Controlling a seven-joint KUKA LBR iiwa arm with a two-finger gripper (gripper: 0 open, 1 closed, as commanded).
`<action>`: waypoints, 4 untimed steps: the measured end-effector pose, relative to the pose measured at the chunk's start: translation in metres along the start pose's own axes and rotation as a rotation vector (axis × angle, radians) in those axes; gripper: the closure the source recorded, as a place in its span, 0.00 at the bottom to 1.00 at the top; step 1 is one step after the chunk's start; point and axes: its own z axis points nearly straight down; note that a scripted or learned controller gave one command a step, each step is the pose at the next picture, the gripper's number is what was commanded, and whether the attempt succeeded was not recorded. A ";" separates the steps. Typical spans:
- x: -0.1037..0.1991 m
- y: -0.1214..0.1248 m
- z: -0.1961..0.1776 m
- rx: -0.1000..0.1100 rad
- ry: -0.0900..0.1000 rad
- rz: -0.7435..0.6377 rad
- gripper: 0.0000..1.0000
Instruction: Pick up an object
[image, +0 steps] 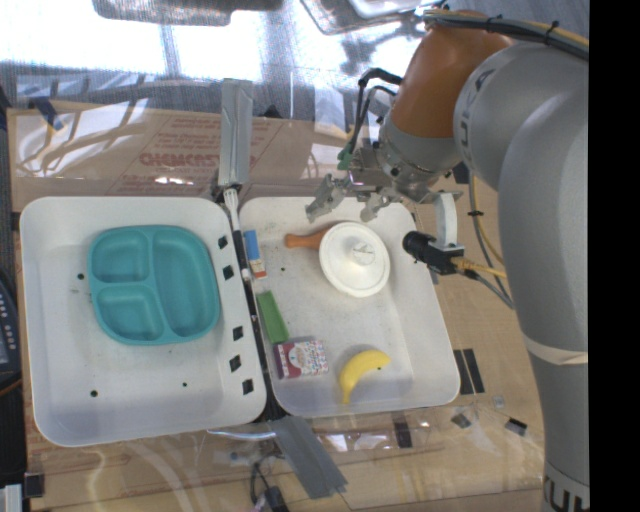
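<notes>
Claw (346, 202): at the far edge of the right bin, its two grey fingers spread apart with nothing between them; it hangs at the end of the grey arm, under the orange band.
Arm (530, 150): reaches in from the right, behind and to the right of the claw.
White lidded bowl (354, 258): just in front of the claw, slightly to its right, round, resting on the bin floor; apart from the fingers.
Wooden handle (303, 240): just in front of the claw and a little to its left, brown, poking out leftward from under the bowl's rim.
Small blue and orange box (253, 253): in front of the claw and well to its left, lying along the left wall of the right bin.
Green bar (271, 316): farther in front of the claw and to its left, lying lengthwise near the same wall.
Patterned card box (301, 357): far in front of the claw, a little left, flat on the bin floor, just beyond the green bar's near end.
Banana (361, 371): far in front of the claw, about in line with it, yellow, curved, beside the card box and apart from it.
Right bin (425, 340): white, shallow, holds all the loose objects that could be picked.
Left bin (60, 360): well to the claw's left, touching the right bin's side.
Teal divided tray (153, 283): in the left bin, well left of the claw, three compartments.
Counter (480, 440): carries both bins.
</notes>
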 end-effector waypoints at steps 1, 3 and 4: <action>-0.024 0.018 0.067 0.003 -0.001 0.000 0.00; -0.015 0.021 0.138 -0.020 -0.006 0.015 0.00; -0.015 0.026 0.120 -0.034 -0.006 0.011 1.00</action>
